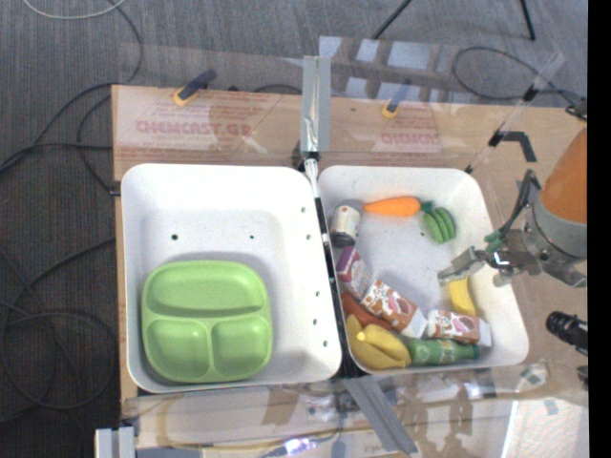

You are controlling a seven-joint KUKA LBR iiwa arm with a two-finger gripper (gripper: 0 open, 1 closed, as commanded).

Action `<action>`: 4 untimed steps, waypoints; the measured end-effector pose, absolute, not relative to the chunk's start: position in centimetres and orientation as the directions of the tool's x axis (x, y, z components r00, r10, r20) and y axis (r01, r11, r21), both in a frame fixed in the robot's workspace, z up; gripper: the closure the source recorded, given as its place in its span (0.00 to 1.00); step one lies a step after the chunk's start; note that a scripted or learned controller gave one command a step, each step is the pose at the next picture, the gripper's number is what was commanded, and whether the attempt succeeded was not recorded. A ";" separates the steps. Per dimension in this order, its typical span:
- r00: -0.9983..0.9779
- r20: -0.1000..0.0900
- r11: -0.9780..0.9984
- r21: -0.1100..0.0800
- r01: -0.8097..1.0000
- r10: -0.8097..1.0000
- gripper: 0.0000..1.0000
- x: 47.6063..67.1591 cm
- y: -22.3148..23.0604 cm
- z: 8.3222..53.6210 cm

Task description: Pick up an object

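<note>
The right bin [477, 194] holds several small objects. An orange toy carrot [391, 206] with a green top [439, 223] lies at the back. A small tin [343, 221] sits by the left wall, with printed packets [387, 303] below it. A yellow banana [379, 346], a green bottle [444, 353] and a small carton [453, 326] lie along the front. My gripper [477, 267] hangs over the bin's right side, just above a yellow piece [461, 297]. It is open, with nothing between its fingers.
The left bin [191, 194] holds a green divided plate [205, 318] at its front left. A metal divider [311, 103] rises behind the wall the two bins share. The arm's orange band [573, 184] stands past the right bin's right rim.
</note>
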State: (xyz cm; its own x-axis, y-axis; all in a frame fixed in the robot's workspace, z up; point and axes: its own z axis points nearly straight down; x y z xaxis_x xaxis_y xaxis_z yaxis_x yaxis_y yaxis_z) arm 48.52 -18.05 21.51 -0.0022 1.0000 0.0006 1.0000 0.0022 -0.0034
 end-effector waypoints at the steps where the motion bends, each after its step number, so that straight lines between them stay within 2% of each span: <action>1: -0.148 0.004 0.148 -0.003 0.989 0.989 0.00 50.6 -21.8 11.9; 2: -0.082 0.009 0.082 0.013 0.997 0.997 0.00 50.2 -21.5 9.6; 3: -0.081 -0.003 0.081 0.021 0.996 0.997 1.00 50.3 -21.7 10.3; 4: -0.015 0.000 0.015 -0.003 1.000 1.000 1.00 49.4 -16.1 19.7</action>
State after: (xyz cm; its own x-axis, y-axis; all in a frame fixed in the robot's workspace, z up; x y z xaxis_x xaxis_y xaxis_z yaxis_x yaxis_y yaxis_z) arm 49.35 -16.11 19.69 -0.0153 0.9999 -0.0004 0.9999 0.0153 -0.0033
